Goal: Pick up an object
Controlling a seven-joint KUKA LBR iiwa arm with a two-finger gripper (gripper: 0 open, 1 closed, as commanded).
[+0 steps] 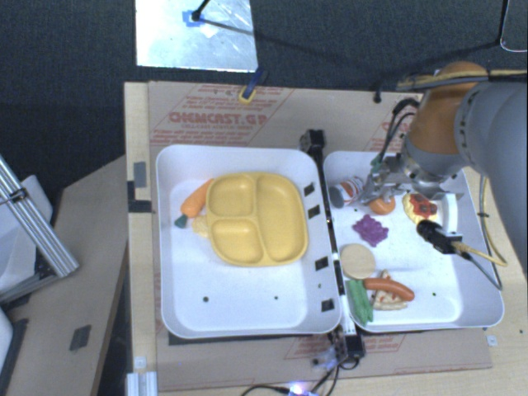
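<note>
Orange toy (382, 205) just under the tool (376, 190).

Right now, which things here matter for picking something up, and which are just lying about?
In play:
- claw, low in the right bin
- small orange piece right by it
- purple grapes
- round tan biscuit
- hot dog
- green pod

Lying about:
- yellow divided plate in the left bin
- carrot beside the plate
- foil sheet beyond the bench
</note>
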